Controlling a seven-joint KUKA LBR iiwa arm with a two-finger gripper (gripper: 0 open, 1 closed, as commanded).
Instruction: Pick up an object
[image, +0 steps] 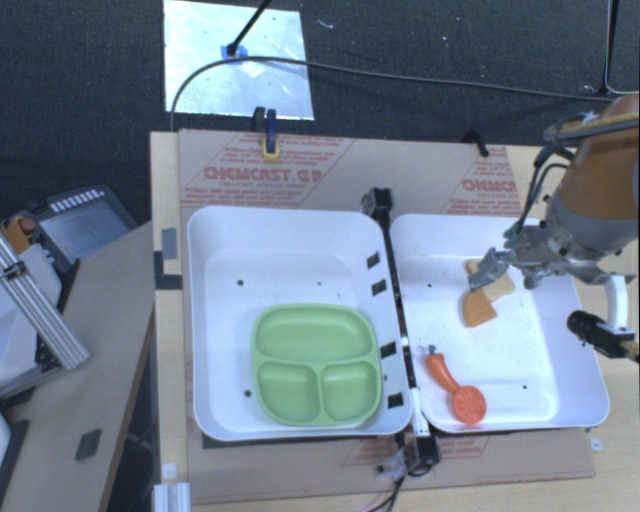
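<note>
In the right bin (560, 400), an orange wedge (478, 311) lies near the middle with a tan flat piece (499, 287) touching its upper edge. My gripper (489, 270) hangs over the tan piece's upper left part and hides some of it. Whether it touches or holds anything is unclear from this slant. An orange spoon-shaped toy (455, 390) lies near the right bin's front left corner, well apart from the gripper.
A green three-compartment plate (316, 362) sits in the front half of the left bin (230, 250). A black divider strip (392, 300) runs between the bins. The arm (598, 190) reaches over the right bin's back right corner.
</note>
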